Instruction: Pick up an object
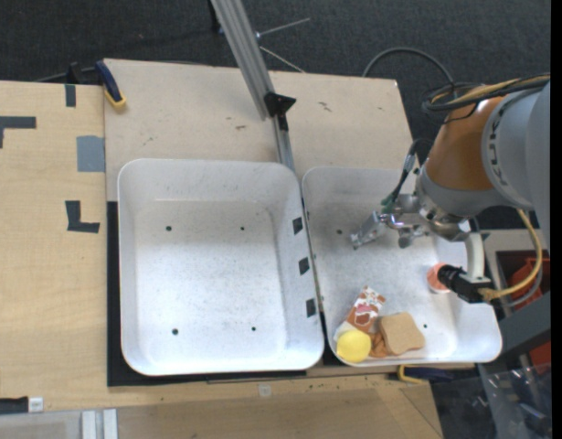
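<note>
We see the claw (365,237) hanging over the bare middle of the right bin (328,199); whether it is open or closed we cannot tell, and nothing shows in its grip. Below it, by the bin's near edge, lie a yellow ball (354,346), a brown sponge (401,333) and a small red-and-white packet (364,309), bunched together. The left bin (134,245) sits beside, left of the claw.
</note>
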### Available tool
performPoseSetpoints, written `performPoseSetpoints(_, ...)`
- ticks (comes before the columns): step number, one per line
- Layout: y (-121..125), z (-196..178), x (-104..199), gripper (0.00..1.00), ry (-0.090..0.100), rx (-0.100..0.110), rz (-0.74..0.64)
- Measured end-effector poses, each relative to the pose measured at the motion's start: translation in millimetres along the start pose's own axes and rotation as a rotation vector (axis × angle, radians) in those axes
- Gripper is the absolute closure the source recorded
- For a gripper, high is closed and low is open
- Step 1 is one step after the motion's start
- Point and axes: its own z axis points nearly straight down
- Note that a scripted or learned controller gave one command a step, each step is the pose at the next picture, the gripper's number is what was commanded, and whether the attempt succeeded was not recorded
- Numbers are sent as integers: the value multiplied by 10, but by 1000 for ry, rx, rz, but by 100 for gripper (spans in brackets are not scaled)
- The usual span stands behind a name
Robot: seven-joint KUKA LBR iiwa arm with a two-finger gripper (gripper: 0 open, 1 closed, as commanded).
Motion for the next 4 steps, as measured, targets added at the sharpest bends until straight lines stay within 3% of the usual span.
performPoseSetpoints(1, 9, -137, 3, 100, 0, -4, -1)
performPoseSetpoints(3, 74, -1187, -78, 100, -2, -13, 0)
performPoseSetpoints(4, 78, -1418, -74, 100, -1, -9, 0)
